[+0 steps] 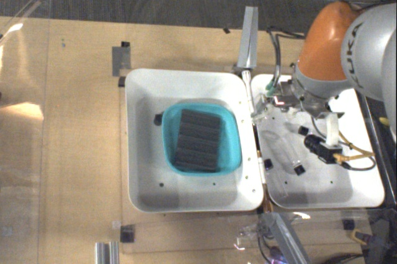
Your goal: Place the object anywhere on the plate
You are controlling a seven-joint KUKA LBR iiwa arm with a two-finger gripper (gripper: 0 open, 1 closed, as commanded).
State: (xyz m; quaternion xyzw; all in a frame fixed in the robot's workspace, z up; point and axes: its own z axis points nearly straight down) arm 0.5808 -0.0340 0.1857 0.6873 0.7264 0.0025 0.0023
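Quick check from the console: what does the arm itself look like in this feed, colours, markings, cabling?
The arm is rounded and light grey, with a glossy orange band above the wrist and dark KUKA lettering on the grey shell. Below the band sits a metallic wrist block with small green and red parts. Thin cables run from it, including a black connector with yellow-orange leads over the right bin.

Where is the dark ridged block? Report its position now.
The dark ridged block lies on the teal plate in the left bin.
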